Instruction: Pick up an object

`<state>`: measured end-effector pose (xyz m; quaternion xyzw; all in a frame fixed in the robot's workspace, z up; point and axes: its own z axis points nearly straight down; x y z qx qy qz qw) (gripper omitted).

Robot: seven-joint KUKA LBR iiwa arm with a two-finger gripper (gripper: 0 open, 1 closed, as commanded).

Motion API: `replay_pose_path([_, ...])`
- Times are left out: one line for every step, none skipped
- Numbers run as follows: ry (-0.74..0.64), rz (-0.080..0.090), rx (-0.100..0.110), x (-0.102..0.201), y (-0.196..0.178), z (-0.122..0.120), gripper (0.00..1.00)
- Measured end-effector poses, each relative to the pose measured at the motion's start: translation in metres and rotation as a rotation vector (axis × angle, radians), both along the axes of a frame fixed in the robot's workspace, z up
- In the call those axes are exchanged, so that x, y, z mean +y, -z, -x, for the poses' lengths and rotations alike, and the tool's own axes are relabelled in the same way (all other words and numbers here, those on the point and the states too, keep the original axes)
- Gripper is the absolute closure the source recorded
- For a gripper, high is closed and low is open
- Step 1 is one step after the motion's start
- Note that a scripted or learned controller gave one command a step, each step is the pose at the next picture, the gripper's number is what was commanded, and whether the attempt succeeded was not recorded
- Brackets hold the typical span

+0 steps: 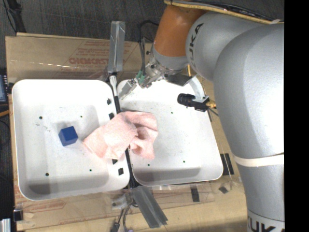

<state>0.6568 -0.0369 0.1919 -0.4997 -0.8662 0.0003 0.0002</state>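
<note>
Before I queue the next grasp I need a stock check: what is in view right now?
cube: 1, blue, on the floor of the left bin, apart from the cloth
cloth: 1, pink, crumpled, draped over the rims where the two bins meet, part in each
left bin: 1, white, view's left
right bin: 1, white, beside it on the view's right
cardboard: 1 sheet, brown, under the bins, showing beyond their far edge
arm: 1, grey with an orange band, reaching in from the view's right
pincer: 1, silver-grey, over the far left corner of the right bin, away from cube and cloth
</note>
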Motion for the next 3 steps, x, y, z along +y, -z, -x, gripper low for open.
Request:
replay_pose_path([0.000,0.000,0.000,-0.0002,0.0000,0.0000,0.00])
replay_pose_path([0.000,0.000,0.000,-0.0002,0.0000,0.0000,0.00])
replay_pose_path([0.000,0.000,0.000,-0.0002,0.0000,0.0000,0.00])
